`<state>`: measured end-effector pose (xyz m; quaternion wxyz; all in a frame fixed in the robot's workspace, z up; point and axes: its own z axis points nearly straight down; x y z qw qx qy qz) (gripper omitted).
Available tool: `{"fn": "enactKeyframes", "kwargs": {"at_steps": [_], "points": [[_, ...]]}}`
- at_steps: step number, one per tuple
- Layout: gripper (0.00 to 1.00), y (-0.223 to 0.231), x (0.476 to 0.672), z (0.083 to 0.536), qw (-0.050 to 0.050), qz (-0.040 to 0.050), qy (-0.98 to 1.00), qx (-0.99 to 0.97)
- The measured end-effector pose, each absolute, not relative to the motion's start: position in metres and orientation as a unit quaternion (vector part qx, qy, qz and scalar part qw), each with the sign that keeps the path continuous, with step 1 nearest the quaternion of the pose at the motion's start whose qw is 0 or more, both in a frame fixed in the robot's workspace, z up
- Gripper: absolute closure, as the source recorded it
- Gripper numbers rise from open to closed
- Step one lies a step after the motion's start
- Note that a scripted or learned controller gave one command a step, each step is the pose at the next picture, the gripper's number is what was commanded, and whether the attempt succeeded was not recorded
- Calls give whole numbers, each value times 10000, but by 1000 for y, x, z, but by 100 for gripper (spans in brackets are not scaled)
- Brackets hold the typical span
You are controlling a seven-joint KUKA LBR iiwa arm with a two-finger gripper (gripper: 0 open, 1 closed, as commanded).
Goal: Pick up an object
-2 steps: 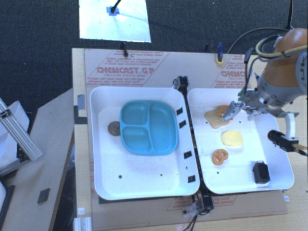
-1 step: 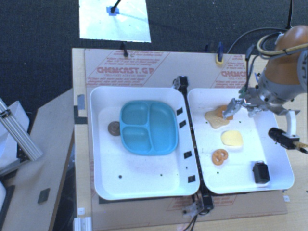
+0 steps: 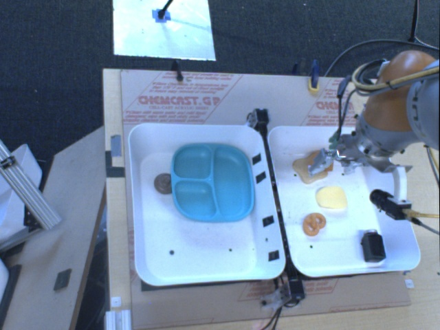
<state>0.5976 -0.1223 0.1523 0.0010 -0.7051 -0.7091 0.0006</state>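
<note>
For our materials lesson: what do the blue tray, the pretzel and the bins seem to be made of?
Blue tray: likely moulded plastic, smooth and slightly glossy, with even colour and rounded compartment ridges.
Pretzel: probably a plastic or rubber toy, uniform orange-brown; too small to tell for sure.
Bins: apparently thin formed plastic, matte white, with rounded corners and a raised rim.

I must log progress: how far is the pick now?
Done: the gripper is down in the right bin, at the tan piece. In hand: nothing is visibly lifted; the piece lies on the bin floor. Left: grasp and raise it. The yellow piece and pretzel lie untouched.
</note>
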Motion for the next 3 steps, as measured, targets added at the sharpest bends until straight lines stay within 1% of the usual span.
{"fn": "enactKeyframes", "kwargs": {"at_steps": [1, 2, 3], "points": [[0, -119, 592, 109, 14, 8, -7077, -7065], [0, -119, 593, 83, 5, 3, -7073, -7069], [100, -119, 594, 96, -15, -8, -7070, -7072]]}}
